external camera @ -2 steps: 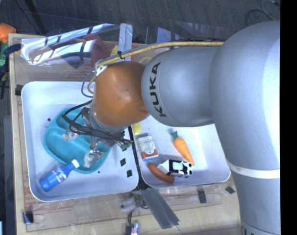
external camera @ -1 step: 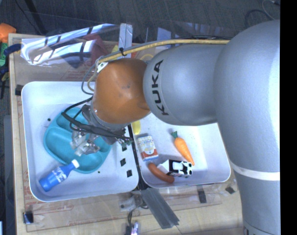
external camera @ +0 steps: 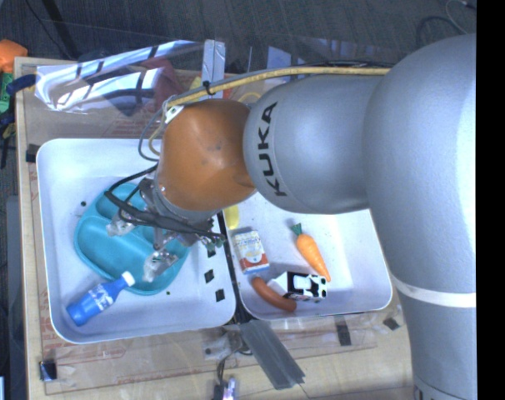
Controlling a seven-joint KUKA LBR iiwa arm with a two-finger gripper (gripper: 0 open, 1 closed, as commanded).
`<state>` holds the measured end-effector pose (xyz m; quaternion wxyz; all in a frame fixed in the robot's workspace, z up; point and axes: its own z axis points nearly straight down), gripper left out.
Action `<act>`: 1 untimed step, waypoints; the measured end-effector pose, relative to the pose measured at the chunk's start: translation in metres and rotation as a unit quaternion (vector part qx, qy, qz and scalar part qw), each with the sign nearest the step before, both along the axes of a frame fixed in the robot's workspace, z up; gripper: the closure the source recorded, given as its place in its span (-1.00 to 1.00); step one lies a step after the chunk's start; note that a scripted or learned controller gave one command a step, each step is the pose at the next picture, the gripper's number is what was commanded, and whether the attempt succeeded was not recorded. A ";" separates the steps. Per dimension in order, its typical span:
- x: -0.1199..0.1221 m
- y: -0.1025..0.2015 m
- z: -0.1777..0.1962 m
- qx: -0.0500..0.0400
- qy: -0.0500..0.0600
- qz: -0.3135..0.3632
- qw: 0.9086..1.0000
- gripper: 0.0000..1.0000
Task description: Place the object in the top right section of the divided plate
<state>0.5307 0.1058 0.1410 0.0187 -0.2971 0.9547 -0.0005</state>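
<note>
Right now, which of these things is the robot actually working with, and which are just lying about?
In the job:
plate
hand, over the plate

Lying about:
bottle
carrot
sausage
carton
cow

What the hand carries, if anything, I cannot tell.

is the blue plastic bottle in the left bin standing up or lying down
Lying down: the blue plastic bottle rests on its side on the left white bin's floor, white cap toward the teal plate.
</note>
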 end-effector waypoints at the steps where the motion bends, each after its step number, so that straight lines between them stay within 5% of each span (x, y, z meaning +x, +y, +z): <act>1: 0.002 0.001 0.010 0.001 -0.002 0.001 1.000 1.00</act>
